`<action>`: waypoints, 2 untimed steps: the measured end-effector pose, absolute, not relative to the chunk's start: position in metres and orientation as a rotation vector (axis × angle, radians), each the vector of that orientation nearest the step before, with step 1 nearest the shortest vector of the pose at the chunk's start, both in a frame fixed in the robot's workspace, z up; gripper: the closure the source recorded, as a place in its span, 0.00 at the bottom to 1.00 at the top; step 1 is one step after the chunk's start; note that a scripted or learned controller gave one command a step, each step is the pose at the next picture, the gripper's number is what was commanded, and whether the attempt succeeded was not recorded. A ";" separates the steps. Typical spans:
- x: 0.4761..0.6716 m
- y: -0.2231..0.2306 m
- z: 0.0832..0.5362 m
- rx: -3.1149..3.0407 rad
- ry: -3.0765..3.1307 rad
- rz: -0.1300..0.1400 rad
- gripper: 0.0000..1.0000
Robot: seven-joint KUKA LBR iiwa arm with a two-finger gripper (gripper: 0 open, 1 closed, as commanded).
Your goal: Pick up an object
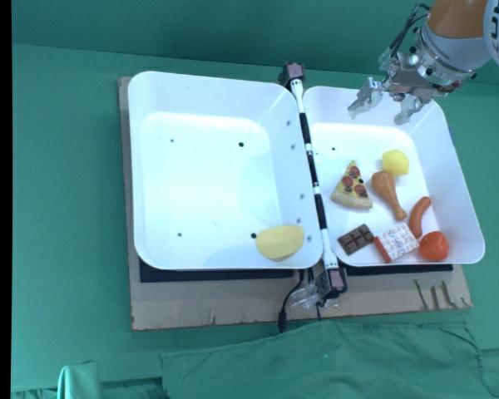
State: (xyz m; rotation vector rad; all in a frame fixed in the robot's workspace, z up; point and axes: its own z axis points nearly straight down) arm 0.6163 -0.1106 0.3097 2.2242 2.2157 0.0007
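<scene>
Hovering at the upper right of the frame, the two-finger metal gripper (384, 103) hangs over the far edge of the right-hand shallow white bin (464, 198), its fingers (364, 98) spread apart with nothing between them. Above it the grey arm with the orange band (459, 7) runs off the top right corner.

Below the gripper, well apart from it, the toys sit in the right bin. A small yellow lemon-like piece (395, 162) lies nearest the gripper, and a brown toy chicken drumstick (387, 191) lies just below it. To the left of these is a triangular toy pizza slice (352, 184). Lower down, an orange-red toy sausage (419, 215) lies tilted, with a round orange-red toy tomato (433, 246) at the lower right corner. Beside the tomato is a red-and-white checked block (396, 242), and left of that a dark brown toy chocolate bar (355, 238).

In the left-hand shallow white bin (150, 106), a pale yellow potato-shaped toy (280, 241) rests at the lower right corner, close to the black-and-white striped divider (310, 160) between the bins.
</scene>
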 end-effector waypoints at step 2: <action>0.606 -0.113 0.259 2.227 2.217 -0.004 0.00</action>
